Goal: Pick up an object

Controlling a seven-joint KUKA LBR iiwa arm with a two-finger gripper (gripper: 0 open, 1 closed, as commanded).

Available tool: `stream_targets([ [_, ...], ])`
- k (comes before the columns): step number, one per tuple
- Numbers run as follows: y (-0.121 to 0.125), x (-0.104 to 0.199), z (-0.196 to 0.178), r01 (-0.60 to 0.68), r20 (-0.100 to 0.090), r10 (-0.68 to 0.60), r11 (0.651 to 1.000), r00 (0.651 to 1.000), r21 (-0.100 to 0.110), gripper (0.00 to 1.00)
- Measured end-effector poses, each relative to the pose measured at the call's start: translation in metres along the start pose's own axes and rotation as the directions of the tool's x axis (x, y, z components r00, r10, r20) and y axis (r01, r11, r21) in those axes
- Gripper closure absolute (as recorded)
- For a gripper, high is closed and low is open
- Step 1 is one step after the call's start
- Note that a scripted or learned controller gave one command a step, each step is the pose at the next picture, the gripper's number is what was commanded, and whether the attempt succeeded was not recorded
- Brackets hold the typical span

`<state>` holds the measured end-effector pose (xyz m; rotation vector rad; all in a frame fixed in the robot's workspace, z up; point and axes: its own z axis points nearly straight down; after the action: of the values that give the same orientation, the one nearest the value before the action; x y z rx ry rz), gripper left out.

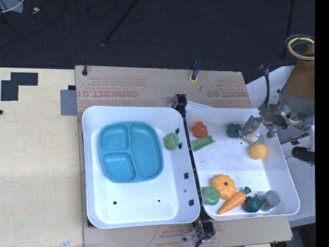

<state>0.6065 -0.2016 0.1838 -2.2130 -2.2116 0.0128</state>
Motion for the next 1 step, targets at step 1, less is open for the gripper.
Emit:
stream_targets([
  [1,0.0031,-0.0003,-0.0082,0.002,0.003,-0.002,1.0,1.0,-0.014,0.0],
])
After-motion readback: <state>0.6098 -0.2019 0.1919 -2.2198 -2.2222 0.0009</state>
